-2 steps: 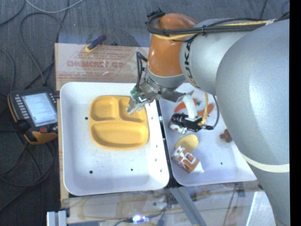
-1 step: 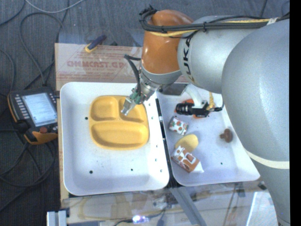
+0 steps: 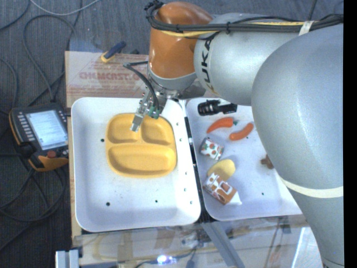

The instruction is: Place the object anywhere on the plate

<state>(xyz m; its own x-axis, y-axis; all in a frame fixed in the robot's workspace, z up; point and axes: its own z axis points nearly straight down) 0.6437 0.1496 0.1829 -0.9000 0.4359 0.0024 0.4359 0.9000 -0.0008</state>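
The gripper (image 3: 138, 121) hovered over the yellow plate (image 3: 142, 155) in the left bin (image 3: 89, 205), and whether anything sat in it I couldn't tell, so I judged the placing step underway, a gentle release next.

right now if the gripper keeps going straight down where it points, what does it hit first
Most likely the yellow plate in the left bin: the gripper sits over its upper compartments, though its height is unclear.

Grey KUKA arm (image 3: 279, 88) with rounded casing, glossy orange band (image 3: 170, 38) above the wrist, black cables along the casing, black lettering, slim metallic gripper (image 3: 142, 115).
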